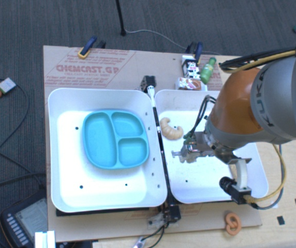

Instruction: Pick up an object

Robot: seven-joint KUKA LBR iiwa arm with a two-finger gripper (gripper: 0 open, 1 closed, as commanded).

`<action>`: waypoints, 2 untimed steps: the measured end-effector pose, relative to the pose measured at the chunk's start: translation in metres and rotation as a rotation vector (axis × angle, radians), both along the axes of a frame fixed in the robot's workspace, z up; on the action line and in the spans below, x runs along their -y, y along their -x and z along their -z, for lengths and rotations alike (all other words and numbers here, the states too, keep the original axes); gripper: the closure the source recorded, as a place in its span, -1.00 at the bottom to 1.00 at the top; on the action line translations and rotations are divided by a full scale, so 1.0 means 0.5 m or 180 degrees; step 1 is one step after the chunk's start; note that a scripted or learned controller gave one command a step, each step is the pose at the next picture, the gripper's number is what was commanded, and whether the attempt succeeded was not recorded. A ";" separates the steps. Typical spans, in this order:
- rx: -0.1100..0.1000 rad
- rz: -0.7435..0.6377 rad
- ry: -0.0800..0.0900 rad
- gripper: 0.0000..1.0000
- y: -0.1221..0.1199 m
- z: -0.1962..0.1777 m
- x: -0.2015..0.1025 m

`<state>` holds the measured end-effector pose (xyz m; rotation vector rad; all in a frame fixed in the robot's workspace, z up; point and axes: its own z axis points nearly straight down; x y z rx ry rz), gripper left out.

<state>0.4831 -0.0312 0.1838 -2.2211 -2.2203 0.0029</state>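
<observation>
A tan croissant-shaped object (171, 129) lies in the right bin (210, 190) near its upper left corner. My gripper (189, 152) hangs over the middle of that bin, just below and to the right of the croissant, apart from it. Its metal fingers point left and nothing shows between them. The grey arm with its orange band (238, 107) covers most of the right bin's far side.
A light blue divided plate (116, 138) sits in the left bin (65, 190). An orange ring (233, 223) lies on the bench below the right bin. A green bottle (208, 70) and small packets stand behind the bins.
</observation>
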 end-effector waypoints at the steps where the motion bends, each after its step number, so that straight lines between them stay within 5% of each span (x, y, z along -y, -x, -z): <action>1: 0.0001 -0.0005 -0.0003 1.00 -0.001 0.000 -0.031; 2: 0.0001 -0.0002 -0.0003 1.00 -0.001 0.000 -0.036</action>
